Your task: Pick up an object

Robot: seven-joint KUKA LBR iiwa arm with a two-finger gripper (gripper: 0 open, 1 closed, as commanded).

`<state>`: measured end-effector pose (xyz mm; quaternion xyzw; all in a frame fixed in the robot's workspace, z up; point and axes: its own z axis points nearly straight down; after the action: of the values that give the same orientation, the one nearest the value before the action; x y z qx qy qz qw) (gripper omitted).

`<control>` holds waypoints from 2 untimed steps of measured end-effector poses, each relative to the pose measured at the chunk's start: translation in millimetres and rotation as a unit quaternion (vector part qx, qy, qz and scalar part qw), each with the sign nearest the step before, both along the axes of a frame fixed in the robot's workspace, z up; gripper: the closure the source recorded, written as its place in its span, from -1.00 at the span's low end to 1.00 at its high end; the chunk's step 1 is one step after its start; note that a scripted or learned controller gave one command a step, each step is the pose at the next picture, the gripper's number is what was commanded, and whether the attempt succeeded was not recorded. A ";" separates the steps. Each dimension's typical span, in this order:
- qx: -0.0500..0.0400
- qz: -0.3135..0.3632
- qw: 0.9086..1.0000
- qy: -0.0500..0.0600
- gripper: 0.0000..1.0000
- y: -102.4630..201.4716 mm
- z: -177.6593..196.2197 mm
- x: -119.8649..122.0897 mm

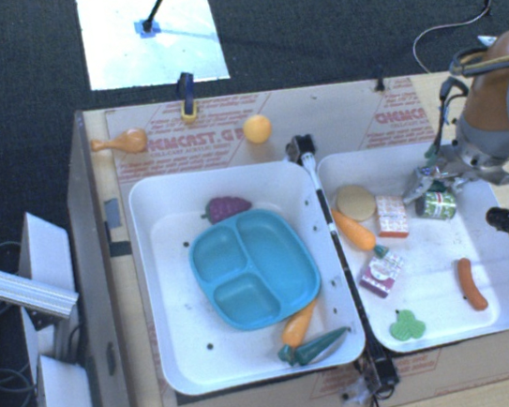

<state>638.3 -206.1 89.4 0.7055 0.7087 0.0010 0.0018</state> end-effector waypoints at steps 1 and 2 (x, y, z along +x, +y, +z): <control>-0.001 0.002 1.000 -0.001 1.00 -0.5 11.0 0.6; 0.002 -0.002 1.000 0.015 1.00 23.8 15.5 20.6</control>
<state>658.9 -182.3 104.8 0.7066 0.7075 -0.0086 -0.0102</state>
